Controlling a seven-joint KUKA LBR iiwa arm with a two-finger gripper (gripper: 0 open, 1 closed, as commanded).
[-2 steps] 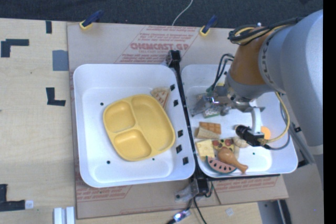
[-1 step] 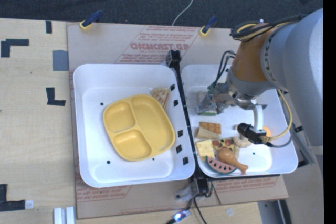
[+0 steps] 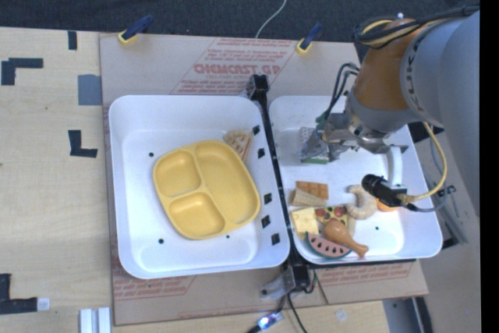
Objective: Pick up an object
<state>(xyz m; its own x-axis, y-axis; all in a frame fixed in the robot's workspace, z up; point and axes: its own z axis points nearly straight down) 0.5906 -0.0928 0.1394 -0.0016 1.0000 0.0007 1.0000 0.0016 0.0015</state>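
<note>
The gripper (image 3: 318, 146) is lowered into the right bin (image 3: 417, 242), near its far left corner, over a small green-edged item (image 3: 315, 159). How far the jaws are parted cannot be told. Toy food is gathered along the near edge: a toast slice (image 3: 310, 192), a watermelon slice (image 3: 326, 246) and a drumstick (image 3: 343, 235). A yellow divided plate (image 3: 206, 188) is seen in the left bin (image 3: 129, 242).

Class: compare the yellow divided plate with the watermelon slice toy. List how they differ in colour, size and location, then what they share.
The yellow divided plate is plain yellow; the watermelon slice is red with a green rind. The plate is far larger. The plate lies in the left bin, the slice in the right bin. Both lie flat, untouched.
</note>
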